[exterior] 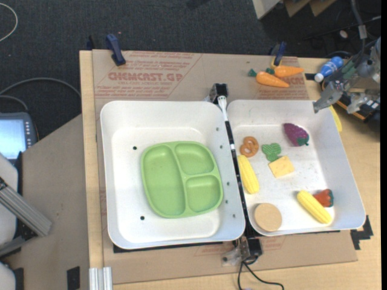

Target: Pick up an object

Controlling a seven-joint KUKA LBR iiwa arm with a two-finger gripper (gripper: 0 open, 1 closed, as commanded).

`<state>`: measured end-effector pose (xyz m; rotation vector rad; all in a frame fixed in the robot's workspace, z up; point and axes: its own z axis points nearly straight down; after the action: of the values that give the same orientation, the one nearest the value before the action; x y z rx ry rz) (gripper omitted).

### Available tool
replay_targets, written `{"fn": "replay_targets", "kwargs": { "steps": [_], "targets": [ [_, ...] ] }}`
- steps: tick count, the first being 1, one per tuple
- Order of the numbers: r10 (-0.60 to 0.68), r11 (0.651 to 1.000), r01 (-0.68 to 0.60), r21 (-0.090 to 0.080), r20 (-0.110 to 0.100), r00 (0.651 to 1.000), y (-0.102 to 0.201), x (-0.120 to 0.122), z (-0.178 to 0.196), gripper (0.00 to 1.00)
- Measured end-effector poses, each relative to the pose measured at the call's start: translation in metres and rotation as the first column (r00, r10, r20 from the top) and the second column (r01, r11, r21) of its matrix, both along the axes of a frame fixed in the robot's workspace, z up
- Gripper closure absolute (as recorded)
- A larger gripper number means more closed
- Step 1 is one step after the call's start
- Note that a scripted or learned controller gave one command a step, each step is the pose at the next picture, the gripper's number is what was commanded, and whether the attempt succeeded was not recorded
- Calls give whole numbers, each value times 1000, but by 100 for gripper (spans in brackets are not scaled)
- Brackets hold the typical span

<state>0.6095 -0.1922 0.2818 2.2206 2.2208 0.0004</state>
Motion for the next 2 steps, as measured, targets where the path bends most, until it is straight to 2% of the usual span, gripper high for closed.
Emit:
{"fn": "replay_targets", "kwargs": {
  "steps": [1, 2],
  "targets": [
    [-3, 1000, 3, 2, -11, 1000, -33, -14, -89, 0],
    [7, 1000, -7, 15, -4, 1000, -23, 35, -203, 0]
  ]
}}
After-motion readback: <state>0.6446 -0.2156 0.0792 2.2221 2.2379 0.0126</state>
